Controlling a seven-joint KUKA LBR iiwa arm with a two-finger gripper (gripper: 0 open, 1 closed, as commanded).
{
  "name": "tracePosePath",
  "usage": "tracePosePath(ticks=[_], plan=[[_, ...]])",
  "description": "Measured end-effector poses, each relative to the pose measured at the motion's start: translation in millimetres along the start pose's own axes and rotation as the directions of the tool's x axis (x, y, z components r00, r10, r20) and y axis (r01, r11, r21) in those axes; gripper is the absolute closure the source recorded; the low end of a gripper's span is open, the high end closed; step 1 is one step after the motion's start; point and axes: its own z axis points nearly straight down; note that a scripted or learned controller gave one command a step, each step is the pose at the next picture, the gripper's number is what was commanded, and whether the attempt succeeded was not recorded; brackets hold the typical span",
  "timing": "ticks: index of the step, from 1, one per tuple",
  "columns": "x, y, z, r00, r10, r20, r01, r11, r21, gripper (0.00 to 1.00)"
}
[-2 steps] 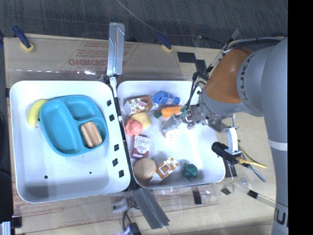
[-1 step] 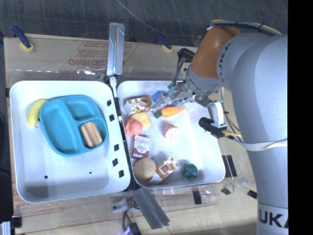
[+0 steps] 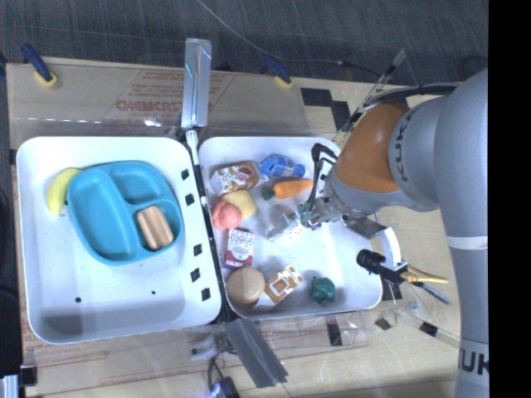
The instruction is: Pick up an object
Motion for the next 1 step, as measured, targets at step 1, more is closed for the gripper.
tracePosePath(ticks=[1], plan=[[60.2,50.3,2.4,0.99,0.143,0.001,-0.143,0.99,-0.003,0.0]])
